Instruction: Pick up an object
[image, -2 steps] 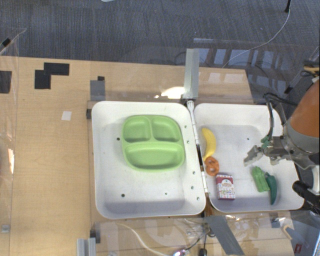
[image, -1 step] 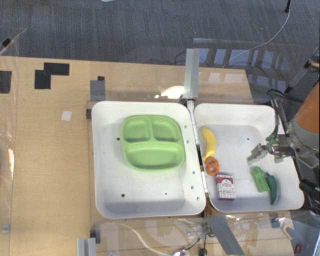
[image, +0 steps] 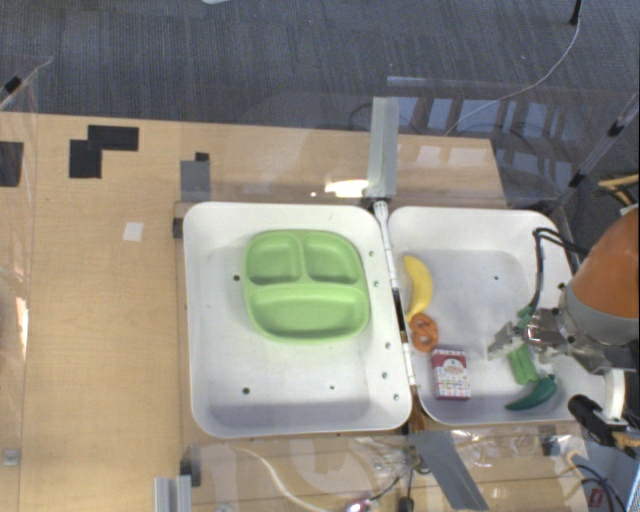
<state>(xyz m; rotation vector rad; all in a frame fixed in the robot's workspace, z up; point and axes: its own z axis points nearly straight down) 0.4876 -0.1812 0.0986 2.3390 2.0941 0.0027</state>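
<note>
1. Left bin (image: 205, 330): green divided plate (image: 305, 284).
2. Right bin (image: 470, 225): banana (image: 419, 284), pretzel (image: 423, 331), red carton (image: 451, 373), green pepper (image: 531, 394).
3. Gripper (image: 512, 338) low beside green pepper; grip state: cannot tell.
4. Approach step, judged; next needs centring over it.

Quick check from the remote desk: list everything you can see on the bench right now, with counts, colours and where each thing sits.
Shallow white bins: two, white, side by side on the wooden bench.
Green plastic divided plate: one, light green, three compartments, middle of the left bin.
Yellow banana: one, yellow, right bin, near its left wall.
Small orange pretzel-shaped toy: one, orange, right bin, just below the banana.
Small red and white box: one, right bin, lower left part.
Bright green stick-shaped item: one, right bin, beside the gripper.
Dark green pepper-shaped item: one, right bin, near the lower wall.
Grey arm with orange band: one, reaching in from the right edge.
Gripper: one, low over the right bin.
</note>
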